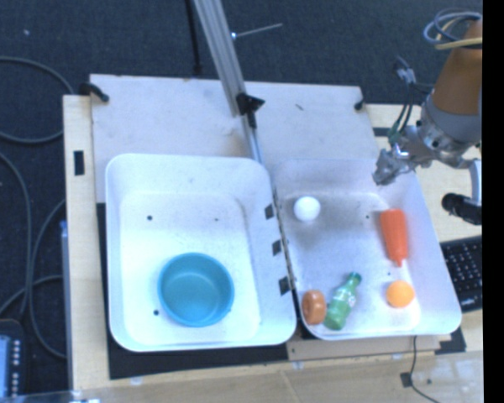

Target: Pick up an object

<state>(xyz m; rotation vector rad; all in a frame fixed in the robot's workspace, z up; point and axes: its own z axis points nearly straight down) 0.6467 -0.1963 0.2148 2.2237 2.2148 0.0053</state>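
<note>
Nearest you, in the right bin (428,225), four things sit along its near edge and right side. A brown egg-shaped object (313,306) lies at the near left corner, touching a green bottle (343,300) that lies on its side, tilted, its cap pointing toward the far right. Its label is too small for you to read. Toward the near right corner sits a small orange ball (400,294), round and plain, apart from the bottle. Just beyond it, along the right side, lies an orange carrot-like piece (394,234), long, its blunt end toward the far edge and its narrower end toward the ball; you cannot tell whether the two touch. Farther in, near the left wall of that bin, a white ball (307,208) rests alone, pale against the white floor and hard to outline.

In the left bin (134,183), a blue bowl (196,289) stands upright near its near edge, open side up.

At the far right corner of the right bin, the gripper (388,168) hangs over the rim, well apart from every object. Nothing shows between its fingers, but they blur into one grey shape, so you cannot tell how far apart they stand. The arm (455,91) above it is cut off by the right edge. A slanted metal pole (223,44) crosses the bench's far edge.
</note>
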